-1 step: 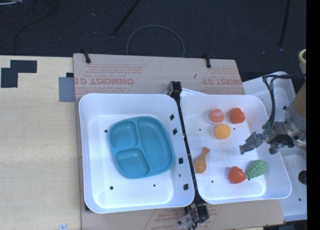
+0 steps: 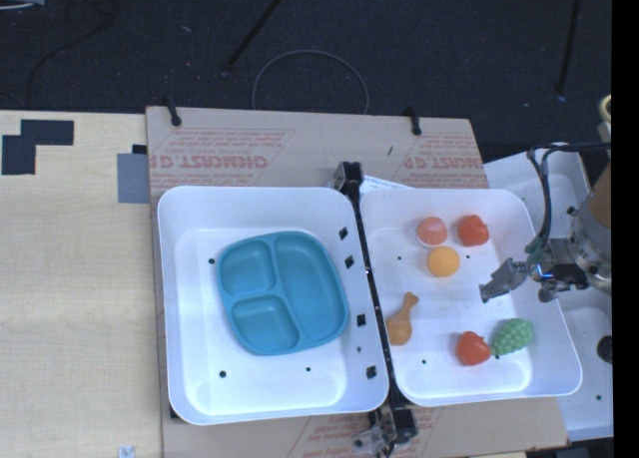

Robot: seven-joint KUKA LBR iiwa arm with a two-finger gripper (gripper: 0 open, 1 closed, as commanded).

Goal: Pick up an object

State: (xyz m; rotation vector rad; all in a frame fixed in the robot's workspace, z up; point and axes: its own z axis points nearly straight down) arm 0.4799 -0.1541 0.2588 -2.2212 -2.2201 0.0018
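Your green toy (image 2: pixel 512 335) lies by the right bin's (image 2: pixel 544 378) right edge, touching a red piece (image 2: pixel 473 348). The hand (image 2: pixel 496 283) hangs above it, holding nothing; you cannot tell its opening. Open floor lies mid-bin, toward the chicken leg (image 2: pixel 401 320).

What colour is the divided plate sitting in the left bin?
Light blue: the three-compartment plastic plate shows plainly in the camera view.
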